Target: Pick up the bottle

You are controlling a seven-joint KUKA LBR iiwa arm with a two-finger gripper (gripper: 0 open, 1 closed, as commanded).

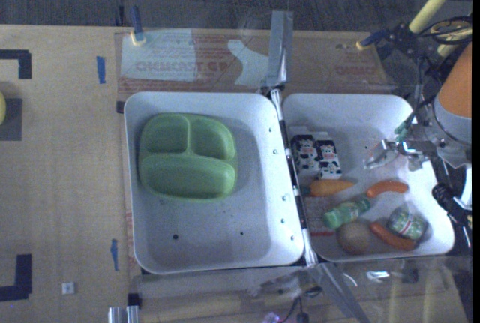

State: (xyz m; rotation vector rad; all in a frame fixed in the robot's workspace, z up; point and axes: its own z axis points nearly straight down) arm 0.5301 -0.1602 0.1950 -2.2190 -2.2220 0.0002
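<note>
The bottle (346,212) is small and green with a pale label. It lies on its side in the right bin (352,108), near the front, between an orange carrot piece and a brown round fruit. My gripper (380,154) hangs over the right part of that bin, above and to the right of the bottle and apart from it. Its metal fingers point left, stand open and hold nothing.
The right bin also holds two cow-print cartons (316,155), orange carrots (388,188), a brown fruit (355,237), a red-orange pepper (391,239) and a clear packet (408,224). A green divided plate (187,157) lies in the left bin (210,239).
</note>
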